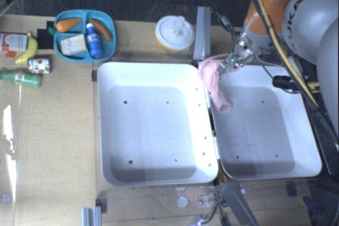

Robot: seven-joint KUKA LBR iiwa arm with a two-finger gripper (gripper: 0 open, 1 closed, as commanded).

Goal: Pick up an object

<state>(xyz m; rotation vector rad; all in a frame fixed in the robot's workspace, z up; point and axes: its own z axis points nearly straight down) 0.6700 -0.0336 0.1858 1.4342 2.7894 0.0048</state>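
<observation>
Pink cloth (214,82) hangs over the upper-left corner of the right bin (267,129), just right of frame centre, its top pinched between the clenched fingers of the gripper (231,61). Beside it sits the left bin (153,124).

My arm (312,18) is smooth grey, rounded casings with dark lettering on one — an orange band (273,0) above the wrist, and yellow and black cables (275,34) trailing along it.
</observation>
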